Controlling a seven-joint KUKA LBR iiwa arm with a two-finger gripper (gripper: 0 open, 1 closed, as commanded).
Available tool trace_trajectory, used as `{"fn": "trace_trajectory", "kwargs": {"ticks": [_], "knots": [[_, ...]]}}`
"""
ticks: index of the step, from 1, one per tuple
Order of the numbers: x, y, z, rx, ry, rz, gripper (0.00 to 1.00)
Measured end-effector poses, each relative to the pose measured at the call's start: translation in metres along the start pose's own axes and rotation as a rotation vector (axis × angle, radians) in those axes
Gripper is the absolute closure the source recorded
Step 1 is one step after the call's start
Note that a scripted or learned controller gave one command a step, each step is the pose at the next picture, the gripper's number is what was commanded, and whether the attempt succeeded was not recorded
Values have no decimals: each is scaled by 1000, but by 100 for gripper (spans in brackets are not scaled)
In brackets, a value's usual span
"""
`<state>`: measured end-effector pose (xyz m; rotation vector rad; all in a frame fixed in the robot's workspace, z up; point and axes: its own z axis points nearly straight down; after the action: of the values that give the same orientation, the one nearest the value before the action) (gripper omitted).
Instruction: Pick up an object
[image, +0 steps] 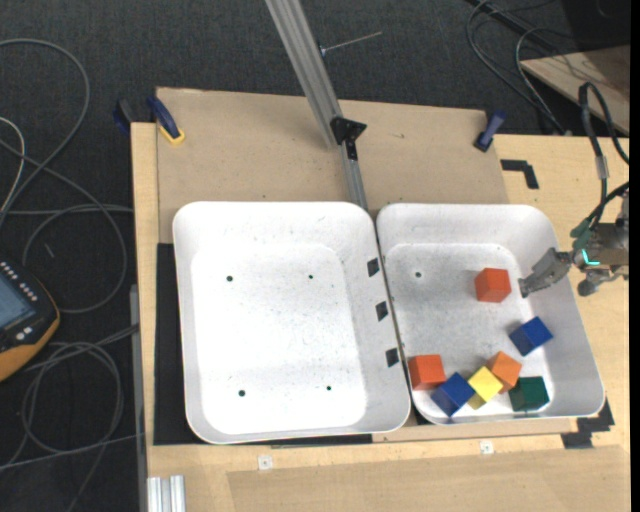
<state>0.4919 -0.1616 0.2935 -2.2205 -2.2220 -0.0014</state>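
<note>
Right bin (560, 330): 7 blocks, 1 orange cube (492, 285) lying alone near mid-bin, a blue block (531, 335) below it, 5 more clustered at the near edge; gripper (550, 268) just right of the orange cube, apart from it, grip state unreadable; left bin (270, 320) alongside.

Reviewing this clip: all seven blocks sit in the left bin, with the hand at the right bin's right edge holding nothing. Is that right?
Not quite. The camera view shows the seven blocks, such as the orange block and the green block, lying in the right bin, not the left bin. The rest stands: the hand is at the right bin's right edge with no block between its fingers.
</note>
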Motion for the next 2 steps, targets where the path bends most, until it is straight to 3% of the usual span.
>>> {"fn": "trace_trajectory", "kwargs": {"ticks": [2], "knots": [[-1,-2,124,9,3,1,0]]}}
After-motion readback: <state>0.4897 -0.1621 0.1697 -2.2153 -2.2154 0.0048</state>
